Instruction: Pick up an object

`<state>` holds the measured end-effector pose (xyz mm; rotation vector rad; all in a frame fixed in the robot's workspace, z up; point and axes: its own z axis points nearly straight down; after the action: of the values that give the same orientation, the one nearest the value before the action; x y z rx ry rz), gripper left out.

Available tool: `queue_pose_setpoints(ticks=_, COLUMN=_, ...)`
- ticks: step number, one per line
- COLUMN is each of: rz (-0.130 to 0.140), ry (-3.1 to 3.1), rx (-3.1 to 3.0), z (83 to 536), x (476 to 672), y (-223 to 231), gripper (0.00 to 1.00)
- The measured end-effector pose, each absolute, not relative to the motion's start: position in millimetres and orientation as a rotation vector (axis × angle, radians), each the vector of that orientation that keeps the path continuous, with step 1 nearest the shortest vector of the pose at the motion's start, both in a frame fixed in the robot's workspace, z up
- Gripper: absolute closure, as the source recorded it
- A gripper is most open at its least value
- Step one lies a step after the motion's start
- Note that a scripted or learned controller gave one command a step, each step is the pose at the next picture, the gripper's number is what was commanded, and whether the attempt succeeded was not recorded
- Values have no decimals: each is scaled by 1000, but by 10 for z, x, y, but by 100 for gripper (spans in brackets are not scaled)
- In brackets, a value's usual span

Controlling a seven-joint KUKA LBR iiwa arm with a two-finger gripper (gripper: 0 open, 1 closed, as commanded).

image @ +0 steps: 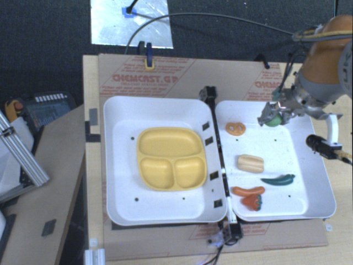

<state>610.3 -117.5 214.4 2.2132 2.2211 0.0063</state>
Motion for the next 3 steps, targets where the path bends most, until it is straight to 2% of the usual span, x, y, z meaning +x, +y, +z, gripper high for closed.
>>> queue_pose_setpoints(ticks=1, rz=7, ry=2223, rx=2211, z=2743, x=6170, y=-1101, gripper=100)
queue_pose_setpoints(ticks=2, rz=5, ry=2224, rx=2213, z=2969, x=6181, y=-1102, gripper=100)
queue_pose_setpoints(ticks=3, rz=1, ry=2233, rx=2213, z=2767, x=5978, y=-566, gripper=100)
